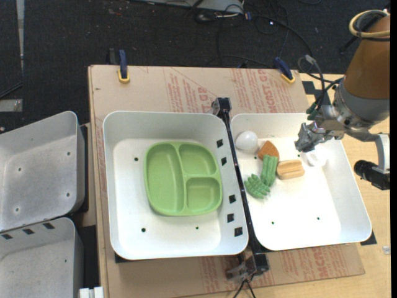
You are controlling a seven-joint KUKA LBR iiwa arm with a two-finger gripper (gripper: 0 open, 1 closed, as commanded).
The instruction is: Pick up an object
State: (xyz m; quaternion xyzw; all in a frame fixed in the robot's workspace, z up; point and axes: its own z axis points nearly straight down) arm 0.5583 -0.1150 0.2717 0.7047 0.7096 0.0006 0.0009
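The right bin holds a small cluster of things in its upper left part, toward ten o'clock from the bin's middle. A white egg-shaped ball lies closest to the divider between the bins. Just at its four o'clock sits an orange wedge, pointed at the top, touching the upper end of a green toy vegetable. That green piece has a ribbed, stalk-like body running down toward seven o'clock and ending in a spread of leafy fingers near the bin's left wall. At its three o'clock lies a tan, short cylinder, like a little bread roll or cork, lying on its side and touching or nearly touching the stalk. A small white object rests just at the roll's two o'clock, hard to make out against the bin floor.

The gripper hangs over this bin at the white object's twelve o'clock, reaching in from three o'clock; whether its jaws are released or clenched I cannot tell, and nothing is seen between them.

The left bin carries a light green divided tray, lying flat with three compartments, slightly turned. Both bins rest on a cardboard sheet over the counter.
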